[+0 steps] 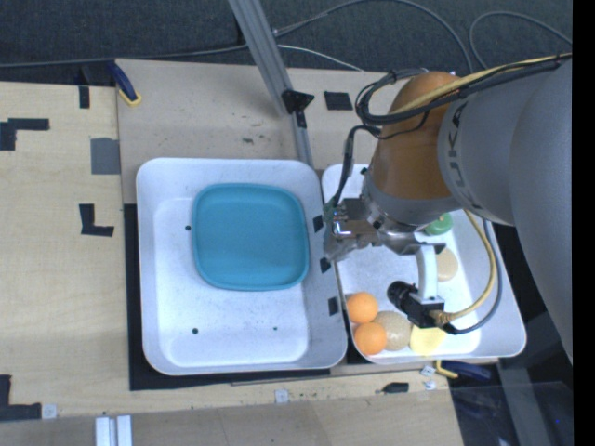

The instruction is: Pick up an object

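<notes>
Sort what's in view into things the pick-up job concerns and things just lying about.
Job: arm; right bin; upper orange ball; lower orange ball; beige lump; yellow piece.
Lying about: left bin; blue plate; black tape marks.

One camera is fixed above the bench (56, 277), fairly near, and looks down at a slant. The arm (521, 137) enters from the right; one bin (167, 333) lies beside the gripper (372, 240), the other bin (497, 337) under it.
</notes>
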Robot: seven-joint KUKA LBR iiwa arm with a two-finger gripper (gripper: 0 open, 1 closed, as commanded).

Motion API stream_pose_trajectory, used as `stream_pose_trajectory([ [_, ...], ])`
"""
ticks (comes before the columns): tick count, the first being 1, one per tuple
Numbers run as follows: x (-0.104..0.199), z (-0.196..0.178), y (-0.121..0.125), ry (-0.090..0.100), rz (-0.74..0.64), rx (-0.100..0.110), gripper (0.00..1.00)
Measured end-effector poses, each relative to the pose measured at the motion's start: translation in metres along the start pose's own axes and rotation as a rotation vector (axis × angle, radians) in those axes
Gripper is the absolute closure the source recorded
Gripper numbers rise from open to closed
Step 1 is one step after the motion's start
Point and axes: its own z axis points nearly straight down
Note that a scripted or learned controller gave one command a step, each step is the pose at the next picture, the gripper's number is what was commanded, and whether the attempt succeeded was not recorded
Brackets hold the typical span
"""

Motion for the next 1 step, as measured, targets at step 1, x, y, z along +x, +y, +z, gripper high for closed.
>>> stream_pose_trajectory([
  [1, 0.0516, 0.0025, 0.0127, 0.0, 0.0, 0.0, 1.0],
])
